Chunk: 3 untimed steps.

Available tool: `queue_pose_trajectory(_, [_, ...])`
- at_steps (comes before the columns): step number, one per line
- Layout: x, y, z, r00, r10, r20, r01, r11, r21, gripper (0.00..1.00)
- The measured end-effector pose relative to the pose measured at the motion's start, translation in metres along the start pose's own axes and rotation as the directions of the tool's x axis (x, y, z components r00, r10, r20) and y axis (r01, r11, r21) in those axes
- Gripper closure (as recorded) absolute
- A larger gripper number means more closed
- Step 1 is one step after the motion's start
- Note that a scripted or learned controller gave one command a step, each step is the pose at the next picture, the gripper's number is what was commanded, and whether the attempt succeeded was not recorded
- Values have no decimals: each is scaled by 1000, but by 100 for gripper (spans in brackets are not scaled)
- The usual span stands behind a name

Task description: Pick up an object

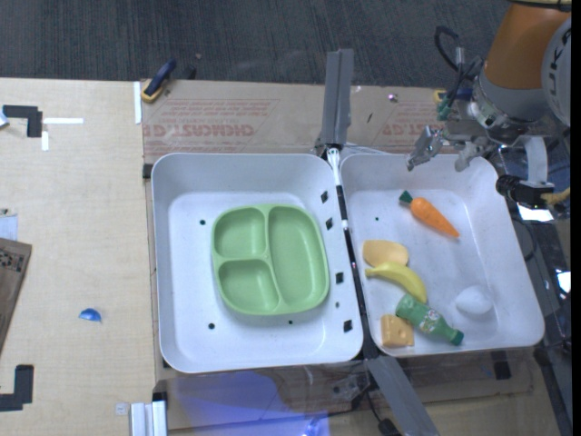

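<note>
Cheese wedge [397, 331] and green bottle [430, 322] crowd the lower right bin [517, 234] beside banana [401, 278]; carrot [433, 216] lies higher, just below the gripper [445, 149], spread and empty at upper right; a descent there may clip the rim.

Grey arm [536, 80], orange band above wrist, black cables looping beside it, pale metal fingers [423, 147]

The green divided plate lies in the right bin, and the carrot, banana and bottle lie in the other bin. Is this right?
Not quite. The camera view shows the green divided plate in the left bin; the carrot, banana and bottle lie in the right bin.
</note>
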State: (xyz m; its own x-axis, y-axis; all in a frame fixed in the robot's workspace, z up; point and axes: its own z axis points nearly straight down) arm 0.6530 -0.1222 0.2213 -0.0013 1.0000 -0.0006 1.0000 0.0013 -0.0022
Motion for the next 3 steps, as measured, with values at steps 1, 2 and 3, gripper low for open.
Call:
queue_pose_trajectory(1, [-48, -3, 128, 982, -189, 2, 189, 982, -4, 0])
queue_pose_trajectory(2, [-49, -3, 119, 983, -185, 3, 185, 983, -6, 100])
queue_pose_trajectory(3, [62, -37, 30, 996, -93, 0, 93, 996, -1, 100])
